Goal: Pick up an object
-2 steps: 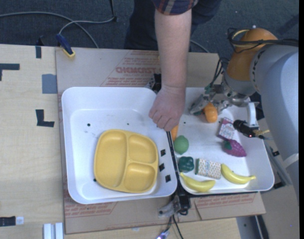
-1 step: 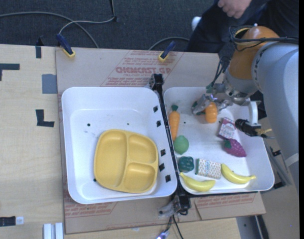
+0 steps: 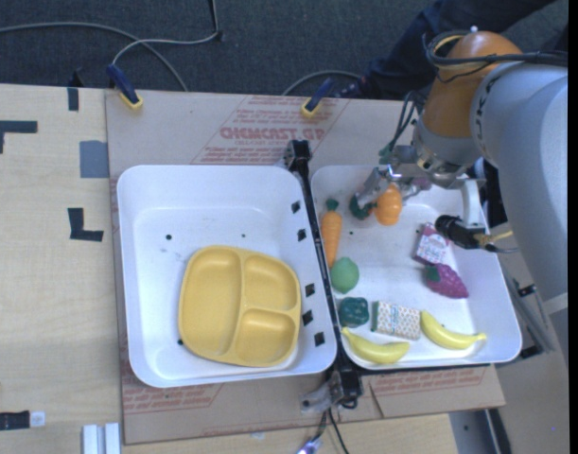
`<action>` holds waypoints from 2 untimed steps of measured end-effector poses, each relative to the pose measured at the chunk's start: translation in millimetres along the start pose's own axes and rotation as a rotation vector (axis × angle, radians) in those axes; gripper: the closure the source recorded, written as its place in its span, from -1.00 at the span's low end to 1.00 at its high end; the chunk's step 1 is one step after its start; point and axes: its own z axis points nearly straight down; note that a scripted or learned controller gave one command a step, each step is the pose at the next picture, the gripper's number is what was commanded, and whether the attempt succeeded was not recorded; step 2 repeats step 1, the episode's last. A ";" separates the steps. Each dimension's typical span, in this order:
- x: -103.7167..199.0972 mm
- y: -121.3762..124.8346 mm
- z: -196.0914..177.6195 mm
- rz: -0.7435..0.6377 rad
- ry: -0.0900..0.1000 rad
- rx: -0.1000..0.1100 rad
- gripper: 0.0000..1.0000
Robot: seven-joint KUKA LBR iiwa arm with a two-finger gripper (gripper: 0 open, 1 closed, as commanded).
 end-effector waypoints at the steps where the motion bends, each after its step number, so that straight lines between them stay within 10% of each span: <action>1: 68.3 -36.2 -55.5 -0.001 0.000 0.000 1.00; 2: 68.3 -36.2 -55.5 -0.001 0.000 0.000 1.00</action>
